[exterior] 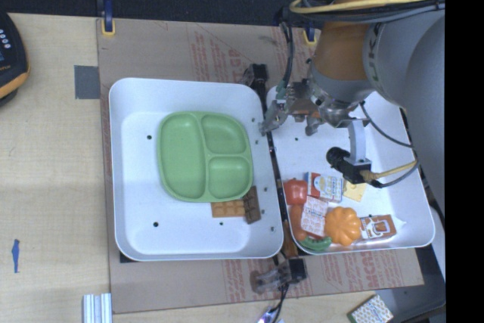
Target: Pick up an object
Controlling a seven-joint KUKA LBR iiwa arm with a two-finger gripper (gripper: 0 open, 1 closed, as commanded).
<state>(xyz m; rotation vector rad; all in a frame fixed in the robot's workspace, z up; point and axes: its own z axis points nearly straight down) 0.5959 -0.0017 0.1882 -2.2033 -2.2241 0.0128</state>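
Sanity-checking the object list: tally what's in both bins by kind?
Plate: 1, green plate
Blocks: 2, tan block, dark block
Printed packs: 3, upper pack, middle pack, right pack
Small pieces: 4, orange pumpkin, red piece, yellow piece, green piece
Total: 10

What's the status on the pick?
Gripper over right bin, far left corner, nothing seen held. Pumpkin and cartons piled in its near left corner. Green plate and brown block in left bin.

Green plate, orange pumpkin, white bins
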